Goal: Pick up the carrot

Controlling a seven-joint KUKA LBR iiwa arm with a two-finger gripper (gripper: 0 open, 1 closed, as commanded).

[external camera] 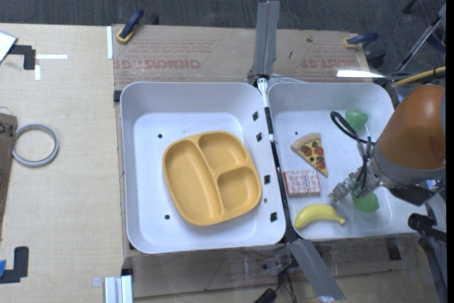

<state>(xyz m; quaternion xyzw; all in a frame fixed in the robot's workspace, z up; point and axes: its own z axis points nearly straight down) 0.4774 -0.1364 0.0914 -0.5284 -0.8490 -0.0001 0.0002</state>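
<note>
Arm (418, 128) in from the right, grey with its orange band, and we see it reaching low over the right bin (284, 99). The gripper (347, 189) sits down near the front of that bin, just above the banana (319, 215) and just beside a small patterned box (302, 183). Whether the gripper is open or closed, we cannot tell from this angle; it is small and partly hidden under the wrist. A green piece (367, 202) lies right beside the gripper, at the arm's edge, and we cannot say if they touch. As for the carrot, we cannot tell where it lies in the bin. Further back we have a pizza slice (312, 152) near the middle of the bin, and a second green piece (356, 117) towards the rear with a black cable (342, 125) looping beside it. Over in the left bin (135, 174) a yellow divided plate (211, 177) rests flat, well apart from the arm. Out on the bench (57, 223) to the left lies a roll of tape (34, 144).
</note>
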